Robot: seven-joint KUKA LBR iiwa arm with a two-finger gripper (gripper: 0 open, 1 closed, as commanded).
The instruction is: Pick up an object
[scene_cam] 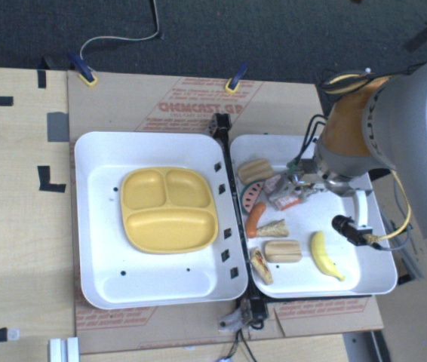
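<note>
Reaching in from the right, the grey arm (394,119) with its orange band hangs over the right bin (379,277), and the gripper (293,185) is down among the play food in that bin's far left part. Whether those fingers are spread or closed I cannot tell; the wrist and a tangle of metal hide them.

Just left of the gripper sits a tan bread roll (255,170), close to the divider between the bins. Right under the gripper's tip there's a small reddish piece (287,200), too blurred to name, and I cannot tell whether it is being touched. Nearer to us, an orange carrot (255,219) lies at a slant, with a pale wedge (272,228) beside it. Nearer still: a tan block (282,251), like a small loaf, and a browned, crinkled strip (260,266) to its left. Over to the right, well apart from the gripper, a yellow banana (325,255) lies by the near wall.

Left bin (93,217): one yellow divided plate (170,208), three compartments, sitting flat in the middle.
</note>
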